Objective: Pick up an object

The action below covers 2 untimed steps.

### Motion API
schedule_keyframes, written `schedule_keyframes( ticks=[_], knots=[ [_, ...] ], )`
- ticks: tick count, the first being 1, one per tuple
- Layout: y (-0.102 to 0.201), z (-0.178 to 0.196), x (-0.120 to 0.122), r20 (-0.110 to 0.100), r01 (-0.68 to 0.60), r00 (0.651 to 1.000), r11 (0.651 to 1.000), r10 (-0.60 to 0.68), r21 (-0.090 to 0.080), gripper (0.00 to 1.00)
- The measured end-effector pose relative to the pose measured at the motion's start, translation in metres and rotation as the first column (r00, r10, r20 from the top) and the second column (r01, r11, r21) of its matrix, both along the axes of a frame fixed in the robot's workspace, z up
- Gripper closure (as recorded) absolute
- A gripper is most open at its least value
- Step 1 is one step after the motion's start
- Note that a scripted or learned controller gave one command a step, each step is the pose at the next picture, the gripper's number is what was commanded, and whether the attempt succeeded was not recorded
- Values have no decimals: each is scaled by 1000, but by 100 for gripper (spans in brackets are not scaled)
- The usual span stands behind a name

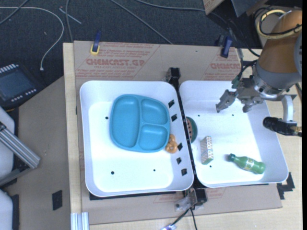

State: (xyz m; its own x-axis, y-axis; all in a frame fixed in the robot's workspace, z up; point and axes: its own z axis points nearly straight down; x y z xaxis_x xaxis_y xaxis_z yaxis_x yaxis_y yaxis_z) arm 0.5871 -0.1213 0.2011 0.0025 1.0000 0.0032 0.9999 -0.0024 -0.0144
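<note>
1. Camera view, step in hand: the gripper point(237, 101) is hovering over the upper part of the right bin point(201, 92), fingers spread w/ nothing between them. Looks like the approach stage; no grasp made yet.
2. Candidates in the right bin: green bottle point(246, 163) lying on its side at lower right; a small silvery patterned block point(206, 149) near lower centre; a dark round item point(191, 128) sitting against the bin's left wall. All are well apart from the gripper, lower in the frame.
3. Left bin point(96, 176): blue divided plate point(140, 123) is lying flat, w/ a small orange-tan lump point(171, 144) touching its lower right edge.
4. Next move, prob.: shifting down-frame over the bottle or block, lining the fingers across the narrow side, then descending.
5. Hard to make out: the dark round item is partly cut off by the bin wall, identity unclear; the arm's upper links are running off frame at upper right; the lump's type is too small to tell.
</note>
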Motion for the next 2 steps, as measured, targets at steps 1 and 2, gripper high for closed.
schedule_keyframes(
  ticks=[1, 2],
  knots=[
    [0, 7, 3, 13, -3, 1000, 1000, 3, -2, 0],
    [-2, -37, -2, 8, -2, 1000, 1000, 2, -1, 0]
  ],
)
